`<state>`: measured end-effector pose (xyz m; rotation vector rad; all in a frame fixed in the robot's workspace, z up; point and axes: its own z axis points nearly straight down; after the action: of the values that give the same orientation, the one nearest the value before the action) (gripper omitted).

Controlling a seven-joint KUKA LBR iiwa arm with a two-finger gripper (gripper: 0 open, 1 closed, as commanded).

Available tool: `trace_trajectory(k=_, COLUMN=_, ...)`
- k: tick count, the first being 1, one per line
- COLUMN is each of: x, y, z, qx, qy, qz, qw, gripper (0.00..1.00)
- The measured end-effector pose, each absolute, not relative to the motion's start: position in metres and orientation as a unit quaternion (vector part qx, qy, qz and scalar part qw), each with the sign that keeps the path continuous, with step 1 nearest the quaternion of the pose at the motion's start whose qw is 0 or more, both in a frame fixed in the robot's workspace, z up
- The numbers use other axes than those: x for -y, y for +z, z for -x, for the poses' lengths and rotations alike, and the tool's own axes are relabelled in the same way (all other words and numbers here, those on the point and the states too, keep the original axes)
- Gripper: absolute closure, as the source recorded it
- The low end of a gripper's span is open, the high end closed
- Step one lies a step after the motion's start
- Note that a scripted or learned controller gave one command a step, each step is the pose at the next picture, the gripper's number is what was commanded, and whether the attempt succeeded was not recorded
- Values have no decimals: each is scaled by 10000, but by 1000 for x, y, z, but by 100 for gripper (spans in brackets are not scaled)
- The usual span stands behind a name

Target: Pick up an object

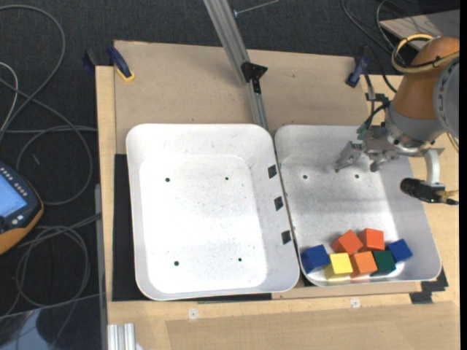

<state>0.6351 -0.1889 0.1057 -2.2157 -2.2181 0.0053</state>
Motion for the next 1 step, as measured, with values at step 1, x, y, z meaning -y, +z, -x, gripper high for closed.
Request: trace_trajectory(k=1, x=189, y=121, z=-638, qx=7076, qy=-10, qz=7066, qw=-6, gripper=100)
